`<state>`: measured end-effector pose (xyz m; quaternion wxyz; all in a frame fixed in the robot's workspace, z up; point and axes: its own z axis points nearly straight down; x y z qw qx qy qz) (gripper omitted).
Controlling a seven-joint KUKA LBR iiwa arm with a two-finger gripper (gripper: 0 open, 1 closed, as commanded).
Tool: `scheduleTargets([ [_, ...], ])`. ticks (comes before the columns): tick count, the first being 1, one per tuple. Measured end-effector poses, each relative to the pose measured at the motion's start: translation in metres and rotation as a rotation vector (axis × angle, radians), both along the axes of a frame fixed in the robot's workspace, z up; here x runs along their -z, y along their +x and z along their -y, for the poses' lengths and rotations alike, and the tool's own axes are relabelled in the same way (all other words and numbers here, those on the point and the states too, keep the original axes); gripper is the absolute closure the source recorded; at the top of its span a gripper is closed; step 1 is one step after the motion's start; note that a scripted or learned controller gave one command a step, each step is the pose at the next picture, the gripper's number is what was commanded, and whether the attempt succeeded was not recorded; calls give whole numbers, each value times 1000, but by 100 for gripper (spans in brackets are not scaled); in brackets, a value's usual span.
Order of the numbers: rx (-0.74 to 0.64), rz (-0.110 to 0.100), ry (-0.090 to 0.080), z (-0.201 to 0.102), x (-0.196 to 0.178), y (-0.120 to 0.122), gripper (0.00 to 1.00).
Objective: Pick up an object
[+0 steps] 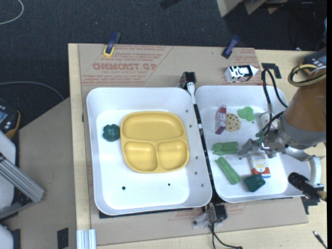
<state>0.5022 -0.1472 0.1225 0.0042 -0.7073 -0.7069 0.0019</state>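
Note:
My gripper (252, 148) hangs low over the middle of the right bin (207, 100), below the arm's orange band (307, 105). It is just above a small white and red carton (259, 166) and just right of a green pea pod (224, 148). A green cucumber piece (228, 170) and a dark green block (254, 182) lie near the bin's front. Further back are a maroon packet (221, 119), a cookie (232, 122) and a light green leaf (246, 113). I see nothing held in the gripper.
The left bin (98, 154) holds a yellow three-compartment plate (154, 140) and a small green broccoli (110, 132) to its left. A black and white object (241, 72) sits on the bench behind the right bin. Cables run along the right bin's far right side.

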Motion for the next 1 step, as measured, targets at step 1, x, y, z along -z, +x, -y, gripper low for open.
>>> scheduleTargets([
  [1, 1, 13, -7, 2, 37, 1, 0],
])
